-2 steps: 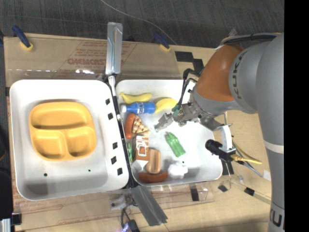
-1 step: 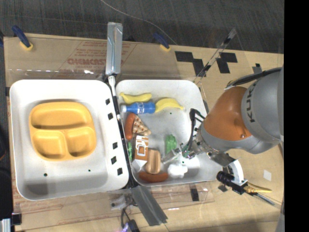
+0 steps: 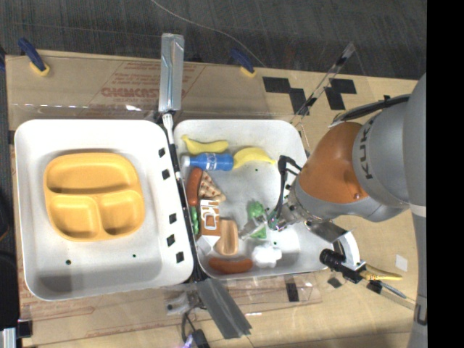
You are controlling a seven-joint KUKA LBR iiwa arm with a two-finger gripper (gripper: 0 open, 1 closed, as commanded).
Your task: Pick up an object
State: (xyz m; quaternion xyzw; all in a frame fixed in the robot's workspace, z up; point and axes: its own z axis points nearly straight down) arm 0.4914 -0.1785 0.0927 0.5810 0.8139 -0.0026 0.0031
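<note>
Left bin (image 3: pixel 32 216) holds one yellow divided tray (image 3: pixel 93 193), sitting flat, nothing else in it. Right bin (image 3: pixel 239 129) is crowded: yellow banana (image 3: pixel 255 155) and blue bottle (image 3: pixel 212 162) along the far side, a reddish sausage-shaped piece (image 3: pixel 193 187) by the left wall, tan block (image 3: pixel 227 238) and a hot dog (image 3: pixel 230 265) at the near edge, green toy (image 3: pixel 256 212) and a white lump (image 3: pixel 267 254) toward the right. Arm (image 3: pixel 362 172) reaches in from the right with the gripper (image 3: pixel 272 222) low over the green toy, just beside it; can't tell if it's holding anything.
</note>
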